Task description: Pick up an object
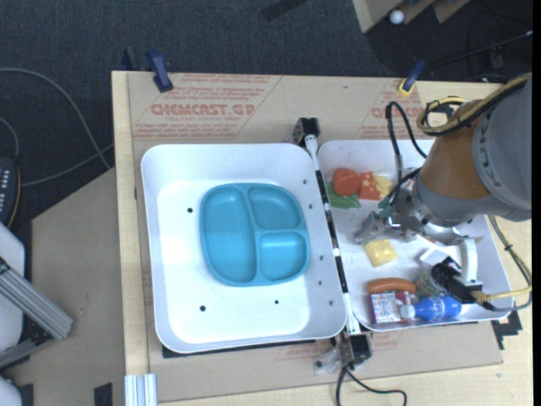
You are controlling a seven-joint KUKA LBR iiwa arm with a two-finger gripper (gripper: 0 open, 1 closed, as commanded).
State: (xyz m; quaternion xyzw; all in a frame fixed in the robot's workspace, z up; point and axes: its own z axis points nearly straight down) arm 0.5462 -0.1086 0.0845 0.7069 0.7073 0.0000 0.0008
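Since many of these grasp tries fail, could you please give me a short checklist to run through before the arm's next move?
1. Gripper is over the right bin, where the objects lie: ok.
2. A target lies near the fingertips; the yellow piece sits just below them: ok.
3. Something is held between the fingers: cannot tell, the view is too small.
4. Neighbours leave room; the red and green toy lies close above the gripper: not ok.
5. Blue divided plate lies flat in the left bin, away from the arm: ok.
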